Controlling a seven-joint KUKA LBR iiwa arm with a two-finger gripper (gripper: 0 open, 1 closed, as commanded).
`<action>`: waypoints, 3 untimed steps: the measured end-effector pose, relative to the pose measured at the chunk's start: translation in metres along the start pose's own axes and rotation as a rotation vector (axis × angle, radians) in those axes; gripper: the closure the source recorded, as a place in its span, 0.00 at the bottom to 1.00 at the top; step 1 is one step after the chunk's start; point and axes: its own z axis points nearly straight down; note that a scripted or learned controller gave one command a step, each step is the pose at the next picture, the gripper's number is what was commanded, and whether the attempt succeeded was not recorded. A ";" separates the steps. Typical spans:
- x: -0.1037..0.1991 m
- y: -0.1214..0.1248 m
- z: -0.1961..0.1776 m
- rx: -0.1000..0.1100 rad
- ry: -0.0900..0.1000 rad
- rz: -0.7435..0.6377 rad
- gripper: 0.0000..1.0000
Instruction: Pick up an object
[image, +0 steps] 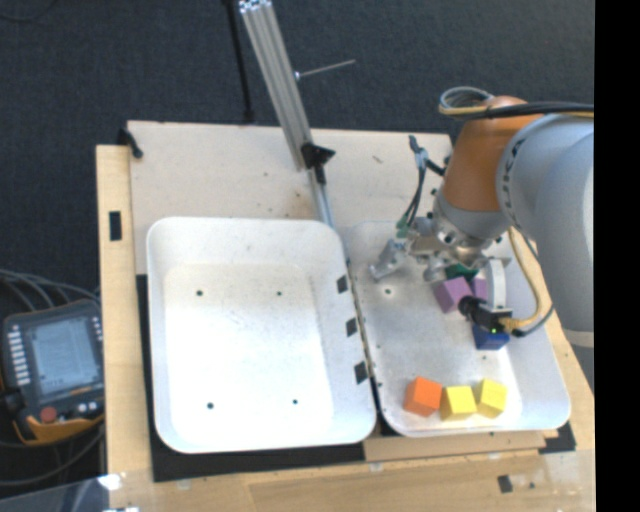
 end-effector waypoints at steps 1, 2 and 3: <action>-0.001 0.002 -0.015 -0.010 0.001 0.006 1.00; -0.004 0.000 -0.080 -0.012 0.000 0.006 1.00; -0.006 0.001 -0.114 -0.010 0.001 0.001 1.00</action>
